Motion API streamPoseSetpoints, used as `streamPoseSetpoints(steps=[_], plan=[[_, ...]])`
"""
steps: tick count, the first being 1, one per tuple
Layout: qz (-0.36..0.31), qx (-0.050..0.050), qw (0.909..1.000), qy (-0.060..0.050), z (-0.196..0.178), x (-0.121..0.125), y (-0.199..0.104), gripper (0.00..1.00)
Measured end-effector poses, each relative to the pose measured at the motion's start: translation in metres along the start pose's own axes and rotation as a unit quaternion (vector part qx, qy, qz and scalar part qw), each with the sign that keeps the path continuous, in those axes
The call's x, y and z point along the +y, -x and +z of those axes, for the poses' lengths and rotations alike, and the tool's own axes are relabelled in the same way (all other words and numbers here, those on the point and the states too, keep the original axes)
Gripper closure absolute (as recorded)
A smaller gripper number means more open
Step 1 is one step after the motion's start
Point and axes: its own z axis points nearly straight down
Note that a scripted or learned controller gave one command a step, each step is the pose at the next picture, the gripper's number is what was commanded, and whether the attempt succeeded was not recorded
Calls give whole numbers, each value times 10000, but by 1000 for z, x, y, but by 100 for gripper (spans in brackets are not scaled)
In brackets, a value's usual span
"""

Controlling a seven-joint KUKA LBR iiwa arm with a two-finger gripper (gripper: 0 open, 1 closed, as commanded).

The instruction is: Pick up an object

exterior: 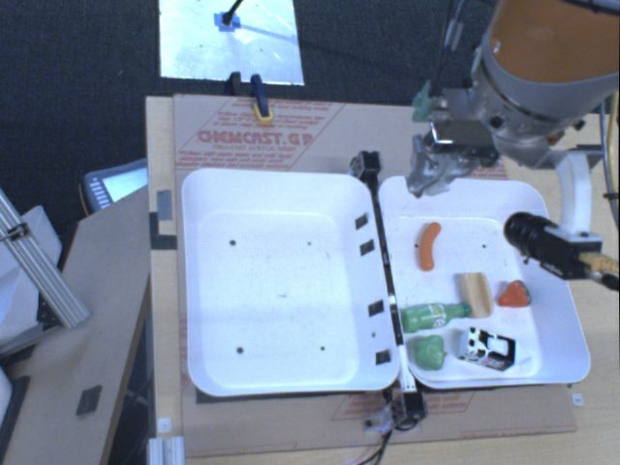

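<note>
Claw (426, 184) hangs over the far rim of the right bin (572, 342), close to the divider between the two bins; whether its fingers stand wide or narrow cannot be told from this angle, and nothing shows between them. Judged progress: pick not yet made, all candidate objects lie in the right bin, apart from the claw. Contents: orange sausage-shaped piece (428, 245) nearest the claw, just in front of it; tan block (475, 290) mid-bin; red piece (514, 294) beside it to the right; green bottle (435, 314) lying on its side near the divider; green lump (428, 352) at the near edge; black-and-white carton (486, 348) beside it. Left bin (203, 197) holds no objects. What remains: descend onto one item, close, lift. The sausage piece looks the likeliest target by proximity. Legible writing: red print "CHEMCAST GP" on the brown sheet (257, 136) under the bins on the worktop. Carton markings too small to read.
</note>
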Motion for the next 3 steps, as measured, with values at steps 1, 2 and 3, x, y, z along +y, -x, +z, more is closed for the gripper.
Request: streamPoseSetpoints(steps=[1,2,3], plan=[[32,-22,10000,-75,136,-2,-12,100],[12,3,10000,21,45,0,-17,100],[5,12,10000,31,-48,0,-44,100]])
